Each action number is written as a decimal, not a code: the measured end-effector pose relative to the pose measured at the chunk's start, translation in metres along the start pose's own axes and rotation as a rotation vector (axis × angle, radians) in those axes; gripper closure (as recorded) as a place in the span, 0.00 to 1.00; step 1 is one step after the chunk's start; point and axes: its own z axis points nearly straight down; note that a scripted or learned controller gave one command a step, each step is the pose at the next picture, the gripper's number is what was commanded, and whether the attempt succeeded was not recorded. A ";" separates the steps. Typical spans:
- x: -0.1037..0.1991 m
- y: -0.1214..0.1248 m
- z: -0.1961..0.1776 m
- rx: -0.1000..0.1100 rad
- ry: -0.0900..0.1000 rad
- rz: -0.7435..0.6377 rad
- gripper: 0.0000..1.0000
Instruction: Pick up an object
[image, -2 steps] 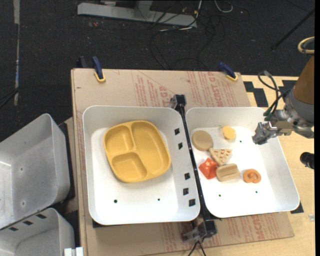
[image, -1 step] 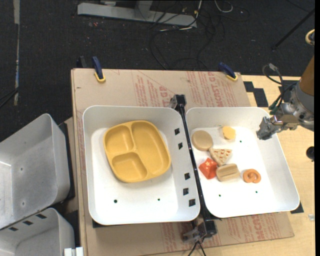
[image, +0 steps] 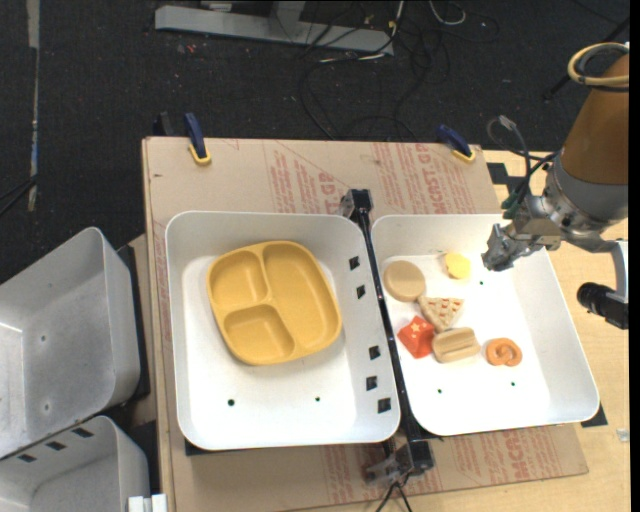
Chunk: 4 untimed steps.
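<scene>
Arm (image: 598, 130) reaches in from the right, orange band uppermost, grey wrist below it angled down and leftward. Gripper (image: 497, 255) hangs over the upper right part of the right bin (image: 560, 400), dark tip pointing down-left, nothing seen between its tips.

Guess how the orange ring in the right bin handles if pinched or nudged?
The orange ring lies flat on the right bin, so it probably won't roll unless tipped on edge. It looks small and low, likely light, so a nudge may slide it on the smooth floor. Its low profile may make a pinch slip; the tool is well apart from it.
</scene>
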 end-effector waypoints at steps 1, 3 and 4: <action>0.051 0.001 0.012 0.004 0.002 0.000 1.00; 0.152 0.011 0.023 0.005 0.001 0.000 1.00; 0.216 0.021 0.026 0.001 0.002 -0.002 1.00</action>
